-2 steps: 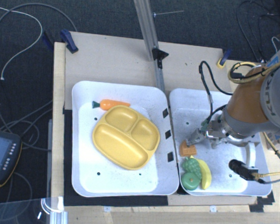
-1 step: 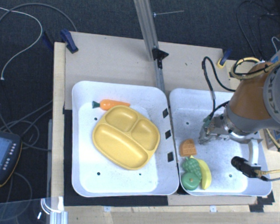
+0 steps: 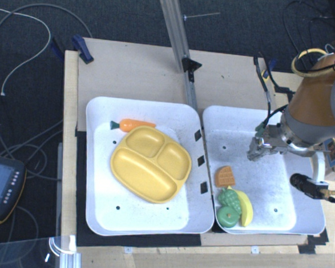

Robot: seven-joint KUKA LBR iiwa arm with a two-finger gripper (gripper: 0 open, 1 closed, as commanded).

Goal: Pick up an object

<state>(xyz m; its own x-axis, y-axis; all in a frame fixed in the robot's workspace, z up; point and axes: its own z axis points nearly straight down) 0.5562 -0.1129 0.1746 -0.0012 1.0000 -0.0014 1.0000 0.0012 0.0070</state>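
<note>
My gripper (image 3: 257, 150) hangs over the upper middle of the right bin (image 3: 279, 216), above bare white floor. Below it and to the left lie a small brown toast piece (image 3: 226, 176), a green bunch of grapes (image 3: 229, 205) and a yellow banana (image 3: 245, 209), clustered at the bin's front left corner. The gripper touches none of them. In the left bin (image 3: 96, 206) a yellow divided plate (image 3: 150, 164) lies in the middle, with an orange carrot (image 3: 135, 124) just behind it.
A metal pole (image 3: 177, 34) slants down from the top to the wall between the two bins. The grey arm with its orange band (image 3: 319, 89) reaches in from the right. Cables lie on the dark floor at left.
</note>
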